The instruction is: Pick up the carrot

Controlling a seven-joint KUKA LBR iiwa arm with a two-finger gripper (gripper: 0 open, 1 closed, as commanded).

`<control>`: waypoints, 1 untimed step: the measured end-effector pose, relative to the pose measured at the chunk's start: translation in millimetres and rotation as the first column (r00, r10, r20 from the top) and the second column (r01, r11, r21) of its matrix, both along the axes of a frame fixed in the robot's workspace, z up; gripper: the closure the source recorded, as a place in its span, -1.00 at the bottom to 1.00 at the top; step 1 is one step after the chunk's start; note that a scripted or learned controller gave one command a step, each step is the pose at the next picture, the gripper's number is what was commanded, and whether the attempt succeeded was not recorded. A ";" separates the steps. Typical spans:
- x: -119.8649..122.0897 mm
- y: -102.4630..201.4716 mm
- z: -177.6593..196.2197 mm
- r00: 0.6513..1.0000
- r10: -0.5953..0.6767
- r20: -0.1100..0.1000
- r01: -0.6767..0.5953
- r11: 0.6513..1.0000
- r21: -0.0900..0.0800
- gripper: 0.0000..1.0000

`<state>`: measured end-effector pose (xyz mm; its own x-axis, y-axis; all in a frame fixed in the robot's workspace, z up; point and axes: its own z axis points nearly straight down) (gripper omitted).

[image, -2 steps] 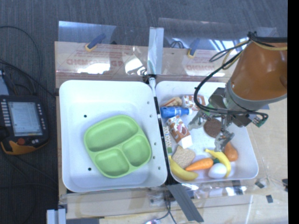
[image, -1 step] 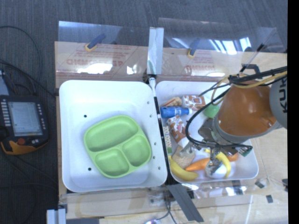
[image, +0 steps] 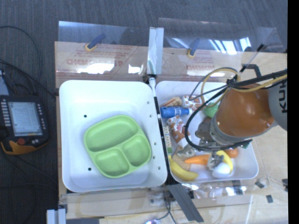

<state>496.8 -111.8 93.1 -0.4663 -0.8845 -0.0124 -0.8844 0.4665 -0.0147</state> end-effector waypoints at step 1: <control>-4.4 9.7 0.8 1.000 0.029 0.009 -0.029 1.000 -0.009 -1.00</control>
